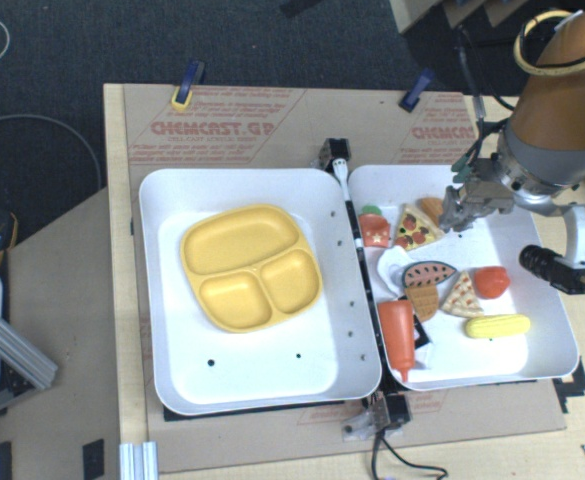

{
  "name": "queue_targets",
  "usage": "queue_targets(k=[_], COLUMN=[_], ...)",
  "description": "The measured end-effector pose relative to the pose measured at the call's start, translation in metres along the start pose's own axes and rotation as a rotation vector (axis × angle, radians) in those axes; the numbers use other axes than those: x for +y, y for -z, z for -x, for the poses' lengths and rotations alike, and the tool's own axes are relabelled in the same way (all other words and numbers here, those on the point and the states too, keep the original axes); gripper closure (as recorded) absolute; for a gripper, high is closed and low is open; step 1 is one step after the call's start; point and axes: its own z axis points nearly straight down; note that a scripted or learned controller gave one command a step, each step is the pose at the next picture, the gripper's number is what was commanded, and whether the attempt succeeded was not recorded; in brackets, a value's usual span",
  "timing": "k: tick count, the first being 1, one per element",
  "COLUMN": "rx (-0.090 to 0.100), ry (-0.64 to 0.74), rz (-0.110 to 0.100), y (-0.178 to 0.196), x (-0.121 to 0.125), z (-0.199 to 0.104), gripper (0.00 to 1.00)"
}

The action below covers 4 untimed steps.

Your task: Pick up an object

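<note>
Grey gripper [459, 211] hangs low over the right bin [547, 353] by the pizza slice [415, 230]; its grip I can't make out

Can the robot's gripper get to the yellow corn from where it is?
Probably yes. The gripper is over the right bin, and the corn lies near the front with its top uncovered.

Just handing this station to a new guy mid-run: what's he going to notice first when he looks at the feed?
Most likely the yellow divided tray, alone in the left bin. Next, the right bin's clutter of toy food: an orange bottle along its near-left edge, a watermelon slice mid-bin, a red tomato and a yellow corn cob. Lastly, the gripper low over that bin's far side, beside a pizza slice.
</note>
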Motion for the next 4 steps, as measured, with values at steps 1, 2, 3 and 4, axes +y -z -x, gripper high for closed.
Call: queue_targets(k=[1, 2, 3, 4], rx=[0.0, -0.002, -0.002, -0.002], ry=[0.0, -0.001, 0.0, -0.002], rz=[0.0, 0.007, 0.002, 0.007], y=[-0.021, -0.006, -0.02, -0.002], x=[-0.034, -0.038, -0.029, -0.035], z=[-0.035, -0.028, -0.037, -0.029], gripper=[1.0, 1.0, 1.0, 1.0])
